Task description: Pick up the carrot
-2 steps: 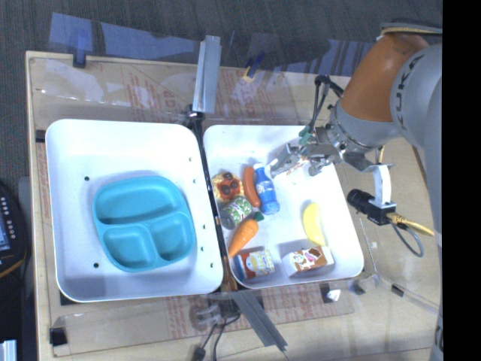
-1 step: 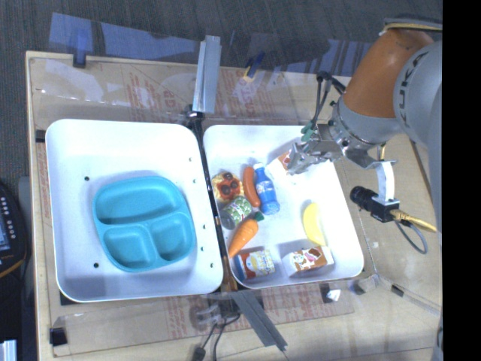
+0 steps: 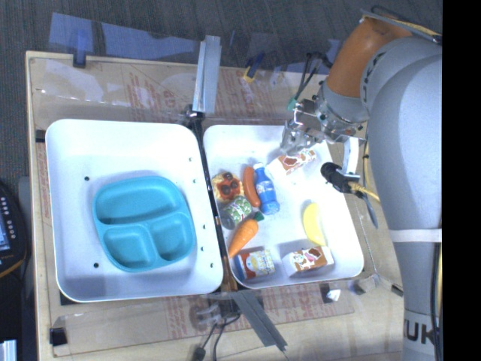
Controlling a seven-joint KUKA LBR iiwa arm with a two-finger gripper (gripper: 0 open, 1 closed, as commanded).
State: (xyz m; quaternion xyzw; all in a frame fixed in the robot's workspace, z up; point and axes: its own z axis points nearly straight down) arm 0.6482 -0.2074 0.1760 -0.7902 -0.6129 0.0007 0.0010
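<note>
Carrot (image 3: 244,235) lies in the right bin (image 3: 340,269), near-left part, close to the divider wall, tilted with its green top end pointing up-right and its tip toward the near-left. It's wedged in a clutter pile: green-lidded jar (image 3: 235,210) touching its top end, a small carton (image 3: 256,262) just beside its tip, a sausage-like orange piece (image 3: 250,186) and blue bottle (image 3: 265,190) farther back, a round pastry-looking item (image 3: 225,186) to their left. Yellow banana-ish piece (image 3: 313,223) and another carton (image 3: 307,259) sit to the right, apart from it. Gripper (image 3: 294,140) hangs over the far part of the same bin, right above a third small carton (image 3: 296,161), well apart from the carrot; can't tell its state, too blurred and crowded with cabling. Nothing held that I can see. Left bin (image 3: 66,201) holds a blue divided tray (image 3: 143,220). Judging by this, the pick isn't started; crowding neighbours make a clean grasp tricky.
</note>
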